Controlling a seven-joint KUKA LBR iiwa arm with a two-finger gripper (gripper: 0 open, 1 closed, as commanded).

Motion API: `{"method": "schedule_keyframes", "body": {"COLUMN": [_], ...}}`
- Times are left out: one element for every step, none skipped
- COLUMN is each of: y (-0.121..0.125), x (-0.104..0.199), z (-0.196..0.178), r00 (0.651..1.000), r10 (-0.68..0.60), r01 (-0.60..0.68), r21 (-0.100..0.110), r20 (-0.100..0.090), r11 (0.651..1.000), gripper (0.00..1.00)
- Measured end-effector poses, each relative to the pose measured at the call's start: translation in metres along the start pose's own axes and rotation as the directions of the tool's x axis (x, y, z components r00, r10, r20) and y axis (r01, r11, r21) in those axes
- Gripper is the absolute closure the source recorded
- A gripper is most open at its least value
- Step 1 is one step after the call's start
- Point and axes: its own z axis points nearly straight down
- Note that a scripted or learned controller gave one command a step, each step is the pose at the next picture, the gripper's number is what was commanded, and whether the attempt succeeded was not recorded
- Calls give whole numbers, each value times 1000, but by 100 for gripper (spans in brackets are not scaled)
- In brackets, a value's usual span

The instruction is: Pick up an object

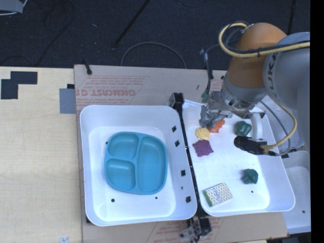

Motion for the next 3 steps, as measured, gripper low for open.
{"method": "schedule_keyframes", "body": {"y": [-9, -12, -30], "x": [49, 99, 144], "z": [8, -8, -10], "r00": [1000, 1000, 1000], "r10": [-1, -2, -1], "r01": [1, 2, 1], "r21": [0, -4, 1], "r20": [0, 0, 1], "r11": [1000, 1000, 1000], "gripper": [100, 100, 100]}}
